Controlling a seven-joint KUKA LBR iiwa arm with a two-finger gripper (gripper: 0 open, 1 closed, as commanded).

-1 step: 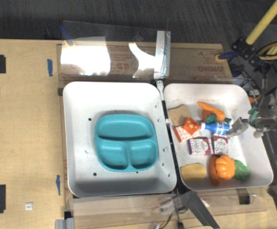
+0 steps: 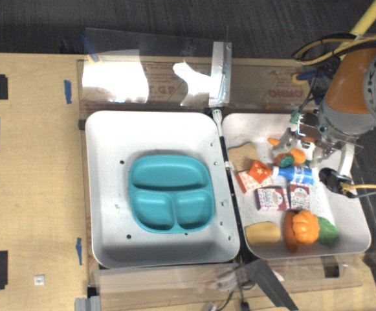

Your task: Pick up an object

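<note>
My gripper (image 2: 304, 140) hangs over the back part of the right bin (image 2: 359, 235), under the orange-banded wrist. Just below it lies a small orange toy with a green tip (image 2: 296, 156), and a blue and white packet (image 2: 294, 173) sits beside that. Further forward are a red carton (image 2: 257, 174), two purple and white cartons (image 2: 271, 197) (image 2: 300, 195), an orange pumpkin (image 2: 302, 228) with a green piece (image 2: 328, 232) at its right, and a yellow potato-like lump (image 2: 263, 232). A flat brown piece (image 2: 241, 154) lies at the bin's back left.
The left bin (image 2: 103, 173) holds a teal divided plate (image 2: 171, 192). A clear plastic sheet and a metal bracket (image 2: 219, 73) stand behind the bins. Cables (image 2: 359, 187) run along the right bin's right side.
</note>
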